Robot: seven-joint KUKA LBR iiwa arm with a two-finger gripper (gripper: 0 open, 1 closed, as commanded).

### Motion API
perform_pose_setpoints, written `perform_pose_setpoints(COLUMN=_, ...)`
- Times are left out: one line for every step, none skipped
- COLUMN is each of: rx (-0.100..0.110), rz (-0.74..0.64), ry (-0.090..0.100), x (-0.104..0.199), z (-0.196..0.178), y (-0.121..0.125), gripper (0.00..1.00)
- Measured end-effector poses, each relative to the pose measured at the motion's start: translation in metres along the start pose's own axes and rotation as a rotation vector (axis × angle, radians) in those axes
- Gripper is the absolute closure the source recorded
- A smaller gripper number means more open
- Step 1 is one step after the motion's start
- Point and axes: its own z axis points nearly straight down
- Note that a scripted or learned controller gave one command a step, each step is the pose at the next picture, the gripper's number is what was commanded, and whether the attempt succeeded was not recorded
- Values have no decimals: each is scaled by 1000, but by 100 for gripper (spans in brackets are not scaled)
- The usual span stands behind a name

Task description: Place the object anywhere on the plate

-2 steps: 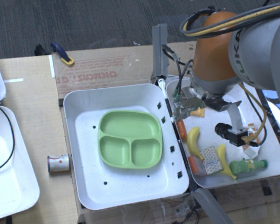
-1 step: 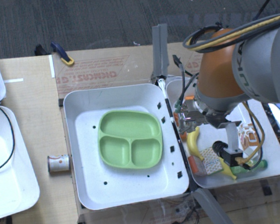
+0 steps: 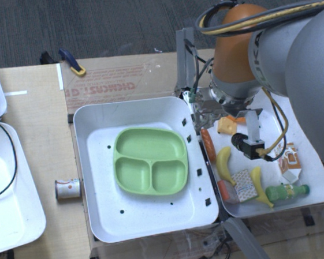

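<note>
Two shallow white bins sit side by side on the bench. The left bin (image 3: 98,180) holds one green plate (image 3: 151,160), a rounded rectangle moulded into three compartments: one long section across the top and two smaller ones below. It lies flat near the bin's middle, and nothing rests on it.

On the bare bench left of this bin lies one small can (image 3: 68,189) on its side. Further back, on the cardboard sheet, lies one blue and yellow clamp (image 3: 71,62).

The right bin (image 3: 315,175) holds the loose items. Counting from its left edge: one red-orange sausage-shaped piece (image 3: 208,142) along the wall, two yellow bananas (image 3: 224,165), the second (image 3: 259,186) lying lower down, one small patterned packet (image 3: 244,185) between them, one yellow-orange wedge (image 3: 227,126) near the top, one green bottle (image 3: 286,192) on its side near the front, and one white and orange carton (image 3: 290,163) toward the right.

The gripper (image 3: 209,110) hangs low over the upper left corner of the right bin, just beside the wedge and above the sausage-shaped piece. The arm's bulk hides it from above, so whether it is apart or together cannot be told.
</note>
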Motion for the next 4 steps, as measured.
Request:
perform_pose_setpoints(rx=-2, rz=-105, ry=-1, x=14, z=-9, y=61, gripper=100)
perform_pose_setpoints(rx=-4, rz=-158, ry=0, x=35, z=-62, y=62, gripper=100)
perform_pose_setpoints(rx=-2, rz=-338, ry=0, x=57, z=-122, y=-6, gripper=100)
perform_pose_setpoints(rx=-1, rz=-580, ry=0, x=76, z=-67, y=10, gripper=100)
